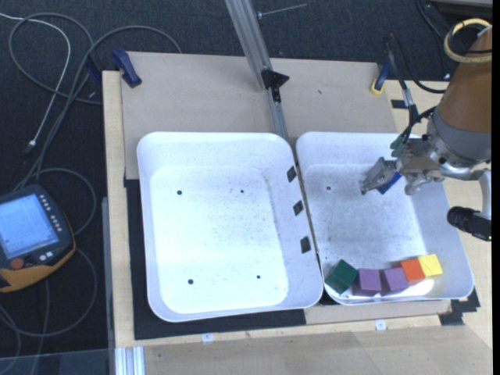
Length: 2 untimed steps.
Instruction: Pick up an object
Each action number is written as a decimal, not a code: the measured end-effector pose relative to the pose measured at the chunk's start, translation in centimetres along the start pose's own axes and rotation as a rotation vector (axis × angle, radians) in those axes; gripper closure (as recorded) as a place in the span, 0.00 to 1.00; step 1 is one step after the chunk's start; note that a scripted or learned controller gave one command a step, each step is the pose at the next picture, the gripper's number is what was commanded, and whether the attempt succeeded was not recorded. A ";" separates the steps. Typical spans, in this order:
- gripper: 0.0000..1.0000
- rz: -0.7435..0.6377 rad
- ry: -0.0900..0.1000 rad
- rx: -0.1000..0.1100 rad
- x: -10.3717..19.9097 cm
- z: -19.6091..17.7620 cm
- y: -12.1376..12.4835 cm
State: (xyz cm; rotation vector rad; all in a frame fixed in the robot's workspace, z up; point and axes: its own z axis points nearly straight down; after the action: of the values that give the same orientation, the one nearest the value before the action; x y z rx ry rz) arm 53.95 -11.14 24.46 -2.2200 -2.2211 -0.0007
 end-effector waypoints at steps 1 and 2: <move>0.00 0.005 -0.005 -0.002 -6.4 1.9 2.0; 0.00 0.000 -0.003 0.000 -8.4 7.5 6.4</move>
State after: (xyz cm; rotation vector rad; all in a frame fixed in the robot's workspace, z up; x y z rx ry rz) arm 60.34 -19.54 17.00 -2.2211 -2.2225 0.0029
